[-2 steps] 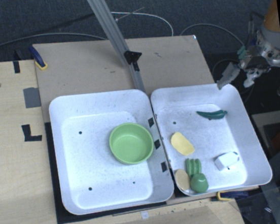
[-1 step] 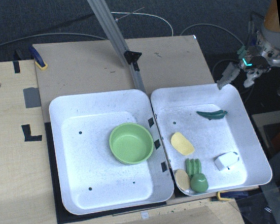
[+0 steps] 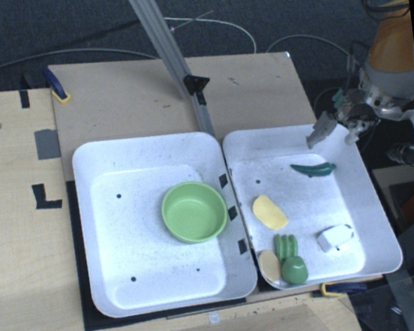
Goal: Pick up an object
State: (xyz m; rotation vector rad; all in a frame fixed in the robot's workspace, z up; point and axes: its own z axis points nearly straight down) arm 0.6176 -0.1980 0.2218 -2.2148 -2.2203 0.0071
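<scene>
The left bin (image 3: 107,212) holds a single green bowl (image 3: 193,212), sitting upright just right of the bin's centre, toward 3 o'clock; standing alone, it would leave open room around its rim for a descent.

The right bin (image 3: 364,208) carries the smaller candidates for the pick. A yellow oval piece (image 3: 269,212) lies left of centre. At 7 o'clock a tan oval piece (image 3: 269,264) and a green vegetable-shaped item (image 3: 289,258) rest touching one another against the bin's near wall (a crowded spot, likely harder to enter cleanly). A white object (image 3: 335,237) sits at 5 o'clock, apart from the rest. A dark teal curved piece (image 3: 313,169) lies at 1 o'clock, well separated from its neighbours.

The gripper (image 3: 334,127) hangs over the bin's far right corner, at 1 o'clock, above and just beyond the teal piece. Nothing sits between its fingers, and whether they are spread or pressed together cannot be told from here. Judged by proximity, the teal piece is the likeliest target.
</scene>
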